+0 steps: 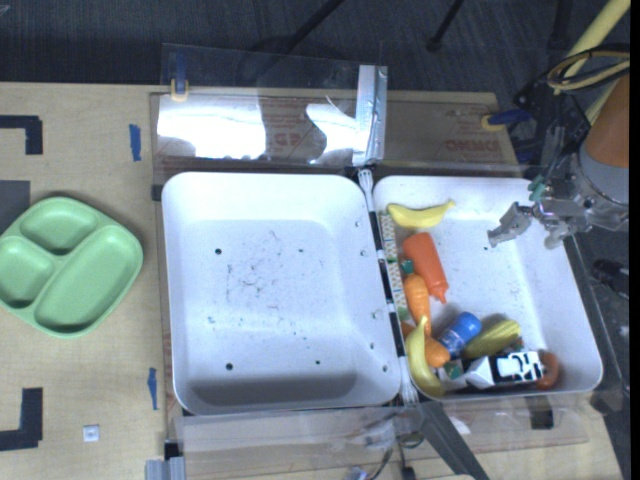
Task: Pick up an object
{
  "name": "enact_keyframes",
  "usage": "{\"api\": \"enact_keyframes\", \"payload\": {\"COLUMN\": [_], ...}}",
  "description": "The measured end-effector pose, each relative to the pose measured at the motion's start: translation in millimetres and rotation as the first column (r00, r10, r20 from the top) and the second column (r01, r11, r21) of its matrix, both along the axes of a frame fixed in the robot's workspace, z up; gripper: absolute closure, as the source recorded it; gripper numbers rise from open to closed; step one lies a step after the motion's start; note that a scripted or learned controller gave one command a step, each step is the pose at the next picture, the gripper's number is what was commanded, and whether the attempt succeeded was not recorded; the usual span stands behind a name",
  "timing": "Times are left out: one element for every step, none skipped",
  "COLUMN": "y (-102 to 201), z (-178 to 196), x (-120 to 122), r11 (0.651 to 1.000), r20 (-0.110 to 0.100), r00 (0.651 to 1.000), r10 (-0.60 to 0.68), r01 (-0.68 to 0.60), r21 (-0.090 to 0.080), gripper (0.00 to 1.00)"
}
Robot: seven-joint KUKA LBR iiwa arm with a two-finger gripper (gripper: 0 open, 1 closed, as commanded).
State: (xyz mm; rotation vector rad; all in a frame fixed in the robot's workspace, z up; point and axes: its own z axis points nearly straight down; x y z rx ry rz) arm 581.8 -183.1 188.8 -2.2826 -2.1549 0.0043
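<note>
Hovering over the right bin (585, 368), the gripper (528, 224) (fingers spread, nothing between them) sits above toys.

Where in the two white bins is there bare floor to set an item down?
The left white bin has open floor from wall to wall. In the right white bin, a bare patch lies between the orange plastic carrot and the gripper. Its left wall and near corner are crowded, around the blue round toy.

I work in a robotics lab: two white bins (265, 278) taped to a wooden bench (80, 138), black marker tape at nine o'clock, tripod legs (340, 8) on dark carpet at twelve o'clock
</note>
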Motion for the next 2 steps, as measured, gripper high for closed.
{"api": "enact_keyframes", "payload": {"y": [50,85], "z": [-66,-5], "x": [-76,-49], "r11": [1.000,0.999], "r20": [-0.002,-0.001], "r00": [1.000,0.999], "r10": [0.023,0.042], "r01": [-0.023,-0.042], "r21": [0.002,0.001], "gripper": [0.00,0.00]}}
